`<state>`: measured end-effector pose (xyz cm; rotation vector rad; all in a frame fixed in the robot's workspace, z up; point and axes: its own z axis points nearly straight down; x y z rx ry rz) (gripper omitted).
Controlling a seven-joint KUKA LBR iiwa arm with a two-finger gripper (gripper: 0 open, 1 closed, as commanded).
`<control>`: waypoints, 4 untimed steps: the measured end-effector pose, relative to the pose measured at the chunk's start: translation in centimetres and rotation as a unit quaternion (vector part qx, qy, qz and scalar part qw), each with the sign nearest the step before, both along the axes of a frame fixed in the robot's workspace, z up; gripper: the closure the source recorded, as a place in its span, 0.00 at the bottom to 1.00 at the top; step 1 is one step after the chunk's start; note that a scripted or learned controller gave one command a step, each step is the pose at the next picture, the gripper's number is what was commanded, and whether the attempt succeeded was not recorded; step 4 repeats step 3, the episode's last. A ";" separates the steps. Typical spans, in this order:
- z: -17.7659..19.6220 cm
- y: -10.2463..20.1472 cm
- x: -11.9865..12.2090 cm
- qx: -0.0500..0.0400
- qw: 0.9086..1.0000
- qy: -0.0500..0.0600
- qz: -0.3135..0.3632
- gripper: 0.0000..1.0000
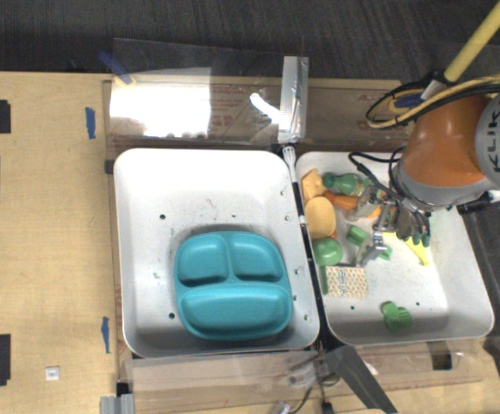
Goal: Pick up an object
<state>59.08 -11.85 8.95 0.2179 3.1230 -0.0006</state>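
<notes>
The right bin point(465, 304) holds several toy foods. A yellow-orange rounded piece point(321, 216) lies by its left wall, with a smaller orange piece point(312, 182) and a green piece point(341, 182) behind it. A green lump point(327, 250) and a speckled square pad point(346, 281) sit nearer the front. Another green piece point(396, 315) lies alone at the front. My gripper point(374, 245) hangs low over the middle of this bin, just right of the green lump, beneath the orange wrist band point(444, 149). A yellow strip point(419, 248) lies to its right.
The left bin point(146, 188) bears a teal divided plate point(231, 283) toward its front. Cables point(405, 102) trail behind the right bin. A clear plastic sheet point(198, 102) and a metal upright point(294, 93) stand behind the bins. Bare cardboard bench point(34, 257) extends to the left.
</notes>
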 end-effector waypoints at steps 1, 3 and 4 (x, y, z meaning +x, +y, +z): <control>0.0 0.9 2.7 0.000 0.999 -0.001 -0.037 0.00; -0.1 -7.2 -1.2 -0.001 0.998 0.001 -0.062 0.00; -0.1 -7.2 -1.2 -0.001 0.998 0.001 -0.062 0.00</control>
